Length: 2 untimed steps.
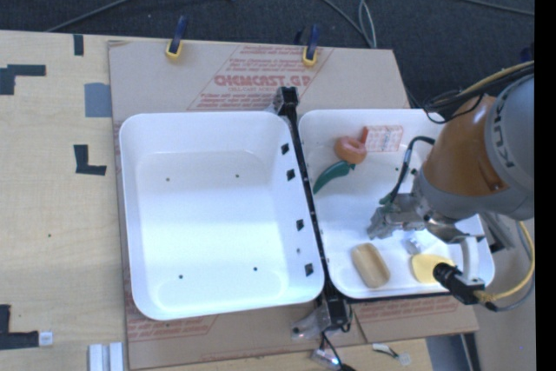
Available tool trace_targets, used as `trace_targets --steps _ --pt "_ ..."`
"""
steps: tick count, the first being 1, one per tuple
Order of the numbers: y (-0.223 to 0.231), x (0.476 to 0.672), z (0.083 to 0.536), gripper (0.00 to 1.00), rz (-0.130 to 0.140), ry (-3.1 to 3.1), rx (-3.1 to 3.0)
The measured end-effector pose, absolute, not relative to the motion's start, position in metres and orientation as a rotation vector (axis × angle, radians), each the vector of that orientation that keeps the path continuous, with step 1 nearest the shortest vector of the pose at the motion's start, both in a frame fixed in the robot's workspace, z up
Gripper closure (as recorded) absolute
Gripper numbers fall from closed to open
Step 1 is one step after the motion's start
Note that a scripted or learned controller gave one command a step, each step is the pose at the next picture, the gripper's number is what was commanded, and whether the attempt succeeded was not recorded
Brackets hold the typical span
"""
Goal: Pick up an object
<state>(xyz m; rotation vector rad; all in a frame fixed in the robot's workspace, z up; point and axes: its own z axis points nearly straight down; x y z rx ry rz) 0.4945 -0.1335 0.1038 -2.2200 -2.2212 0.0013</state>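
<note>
My gripper [388, 224] hangs low in the right bin [334, 122], at the middle of its floor, with the grey arm and orange band behind it to the right. A tan bread-shaped piece [370, 264] lies just below and left of the gripper, apart from it. A yellow piece [426, 268] lies near the bin's front right corner, below the wrist. An orange piece [351, 149] and a green strip [331, 176] lie at the bin's upper left. A pale printed card [383, 138] rests beside the orange piece.
The left bin [208, 213] sits alongside, divided from the right one by a black clip rail [300, 187]. Both bins rest on a cardboard sheet [252, 78] held by two yellow clamps. Cables run across the dark floor beyond.
</note>
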Motion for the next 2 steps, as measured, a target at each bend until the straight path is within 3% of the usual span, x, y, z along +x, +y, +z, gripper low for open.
trace_targets --steps 2 --pt "-0.116 0.488 0.202 1.00 -0.004 -2.225 -2.222"
